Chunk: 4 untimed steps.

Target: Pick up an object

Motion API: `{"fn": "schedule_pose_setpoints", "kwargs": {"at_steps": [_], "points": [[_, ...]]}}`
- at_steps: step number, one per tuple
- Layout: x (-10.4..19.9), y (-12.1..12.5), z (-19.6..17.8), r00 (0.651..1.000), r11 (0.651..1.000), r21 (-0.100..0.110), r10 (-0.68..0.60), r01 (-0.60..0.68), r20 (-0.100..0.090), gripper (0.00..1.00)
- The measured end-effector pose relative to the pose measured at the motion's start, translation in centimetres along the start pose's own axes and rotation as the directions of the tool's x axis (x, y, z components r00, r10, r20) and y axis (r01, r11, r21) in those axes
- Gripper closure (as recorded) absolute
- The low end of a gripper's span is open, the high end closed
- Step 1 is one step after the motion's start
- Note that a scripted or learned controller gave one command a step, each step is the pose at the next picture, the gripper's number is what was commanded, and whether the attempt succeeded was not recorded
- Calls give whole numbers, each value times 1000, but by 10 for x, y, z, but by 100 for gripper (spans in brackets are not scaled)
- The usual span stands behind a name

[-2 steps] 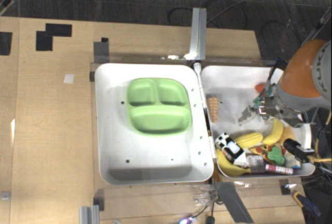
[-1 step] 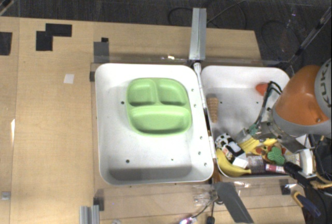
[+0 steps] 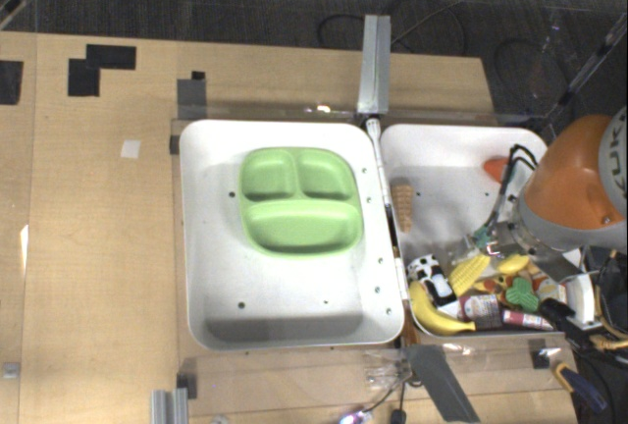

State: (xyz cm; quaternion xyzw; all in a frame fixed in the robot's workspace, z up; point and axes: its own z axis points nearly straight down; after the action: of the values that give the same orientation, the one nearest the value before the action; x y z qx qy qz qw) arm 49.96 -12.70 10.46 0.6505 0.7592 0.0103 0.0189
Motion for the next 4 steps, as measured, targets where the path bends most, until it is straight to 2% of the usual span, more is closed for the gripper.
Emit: {"fn": "schedule_pose_setpoints", "kwargs": {"at_steps": [1,2,3,4], "points": [[-26,-15,4,1000,999,33,-7,7,-13,100],[-2,36,-60,997,997,36,71,-70,-12,100],[-6,130,-95,993,992,36,120,-120,-9,100],[-78,71,-9,997,997,35,-75,75,-16,100]]}}
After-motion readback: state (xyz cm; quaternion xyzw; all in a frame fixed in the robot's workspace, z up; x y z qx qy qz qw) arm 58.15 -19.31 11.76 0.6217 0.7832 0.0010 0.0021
